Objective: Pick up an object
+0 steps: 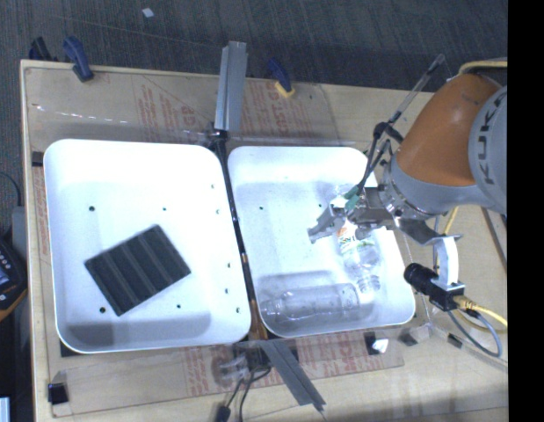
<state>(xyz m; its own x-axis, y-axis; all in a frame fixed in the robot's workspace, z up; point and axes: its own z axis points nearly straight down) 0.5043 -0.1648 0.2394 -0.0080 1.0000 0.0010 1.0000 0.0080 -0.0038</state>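
claw over right bin | grip state: cannot tell | risk: clear bottles are smooth, may slip away

Evenly and brightly lit from above, with soft shadows. Glare washing out the white bins. Slightly soft focus, grainy throughout.

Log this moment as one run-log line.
arm: over right bin | gripper: above small clear bottle | large clear bottle: lying at near wall | left bin: dark ribbed panel | hold: unconfirmed
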